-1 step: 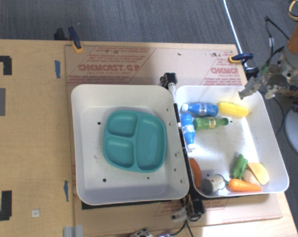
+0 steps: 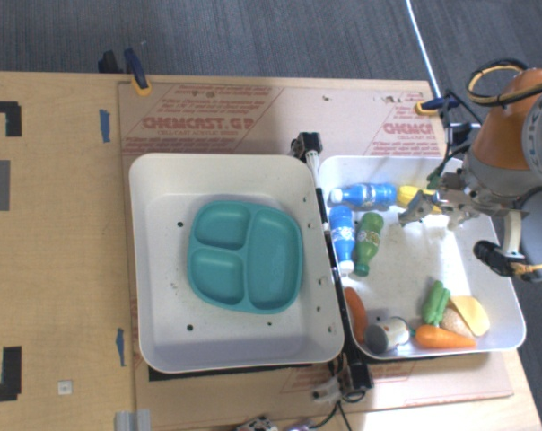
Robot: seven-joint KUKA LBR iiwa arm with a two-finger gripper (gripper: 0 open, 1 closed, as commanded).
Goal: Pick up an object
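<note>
My gripper (image 2: 433,214) hangs over the upper middle of the right bin (image 2: 513,326), fingers spread open with nothing between them. Just to its left lie a small yellow piece (image 2: 406,194) and a blue bottle (image 2: 365,193) along the bin's far wall. A second blue bottle (image 2: 342,232) and a green bottle (image 2: 370,241) lie by the bin's left wall. Near the front sit a green vegetable (image 2: 435,302), a yellow slice (image 2: 473,312), a carrot (image 2: 443,337), a grey round object (image 2: 392,332) and an orange-red piece (image 2: 355,311).
The left bin (image 2: 154,241) holds a teal divided plate (image 2: 246,254). The arm's grey body with its orange band (image 2: 509,142) stands over the right bin's far right corner. A black clamp (image 2: 306,144) sits between the bins at the back.
</note>
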